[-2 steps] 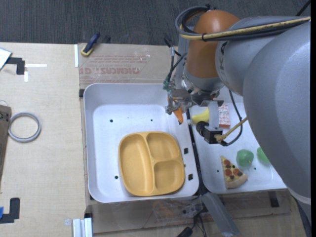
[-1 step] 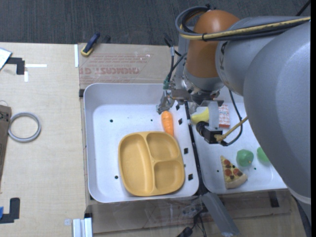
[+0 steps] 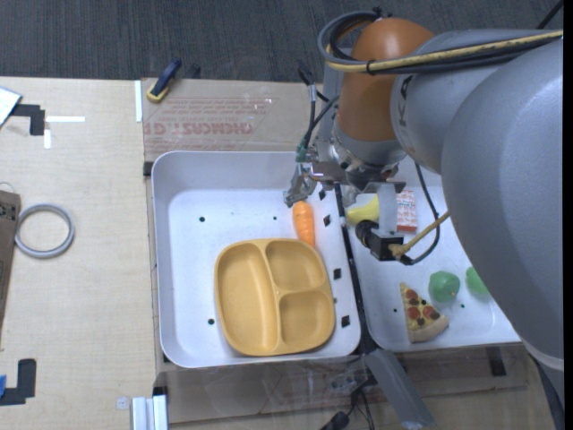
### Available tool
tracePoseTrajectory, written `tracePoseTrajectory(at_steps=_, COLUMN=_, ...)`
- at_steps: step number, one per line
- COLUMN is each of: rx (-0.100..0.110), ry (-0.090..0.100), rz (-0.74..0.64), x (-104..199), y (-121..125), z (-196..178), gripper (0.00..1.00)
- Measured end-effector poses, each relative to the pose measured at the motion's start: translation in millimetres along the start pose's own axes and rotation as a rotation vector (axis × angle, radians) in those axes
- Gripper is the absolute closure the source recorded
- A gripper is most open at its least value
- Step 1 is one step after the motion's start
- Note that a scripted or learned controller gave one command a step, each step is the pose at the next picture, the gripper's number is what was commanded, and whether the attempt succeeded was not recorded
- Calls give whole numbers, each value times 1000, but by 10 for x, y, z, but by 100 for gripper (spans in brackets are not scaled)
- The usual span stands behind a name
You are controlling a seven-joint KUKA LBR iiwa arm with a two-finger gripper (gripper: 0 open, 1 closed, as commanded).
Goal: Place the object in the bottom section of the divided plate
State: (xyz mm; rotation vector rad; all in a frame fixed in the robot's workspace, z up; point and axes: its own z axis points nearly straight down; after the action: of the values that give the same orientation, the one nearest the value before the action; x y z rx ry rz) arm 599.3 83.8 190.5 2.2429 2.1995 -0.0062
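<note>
An orange carrot (image 3: 304, 223) hangs upright with its top end between the fingertips of my gripper (image 3: 300, 195), which is shut on it. Its lower tip reaches just over the far rim of the yellow divided plate (image 3: 235, 334) in the left bin (image 3: 179, 240). The plate has one long section on its left and two smaller sections on its right, one nearer the top and one nearer the bottom of the view. The arm's wrist and orange band sit above the wall between the two bins.
The right bin (image 3: 385, 330) holds a pizza slice (image 3: 421, 313), two green pieces (image 3: 444, 286), a yellow item (image 3: 363, 211) and a red-and-white packet (image 3: 406, 210). A tape roll (image 3: 41, 230) lies on the bench at the left. A blue clip (image 3: 165, 80) lies behind the bins.
</note>
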Motion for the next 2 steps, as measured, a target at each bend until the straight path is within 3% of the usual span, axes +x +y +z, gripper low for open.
tracePoseTrajectory(at_steps=1, rx=1, ry=-3, rz=-2, x=-7, y=1, z=-83, gripper=100)
tracePoseTrajectory(at_steps=2, rx=2, ry=-3, rz=-1, x=-8, y=1, z=-81, gripper=0)
